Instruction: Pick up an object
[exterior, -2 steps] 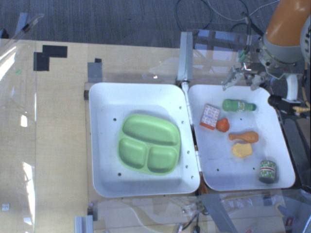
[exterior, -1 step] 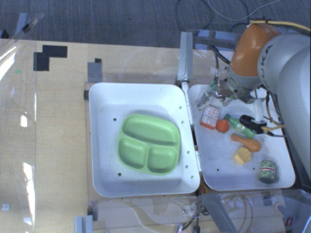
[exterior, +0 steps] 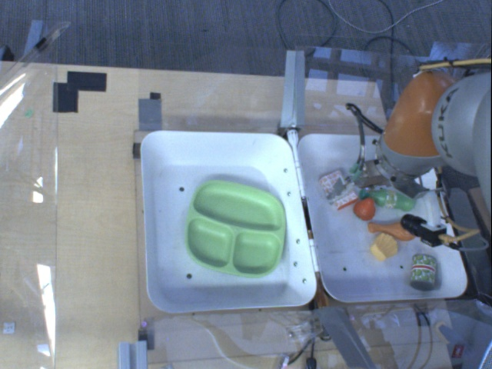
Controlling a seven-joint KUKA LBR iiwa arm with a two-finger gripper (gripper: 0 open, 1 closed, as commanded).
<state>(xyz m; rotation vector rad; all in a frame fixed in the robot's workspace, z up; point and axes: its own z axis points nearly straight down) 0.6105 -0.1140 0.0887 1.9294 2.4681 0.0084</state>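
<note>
Arm (exterior: 430, 121) overhanging cluttered right bin (exterior: 338, 271)

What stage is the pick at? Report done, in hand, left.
Done: the arm has reached over the right bin. In hand: nothing visibly lifted; the tomato, cheese and can lie in that bin. Left: the pick itself. The green tray sits in the left bin.

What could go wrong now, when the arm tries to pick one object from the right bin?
The tomato, carrot and green item lie crowded together, so the gripper may nudge neighbours or close on two. The tomato looks round and might roll away. The can stands near the bin wall, leaving little finger room.
</note>
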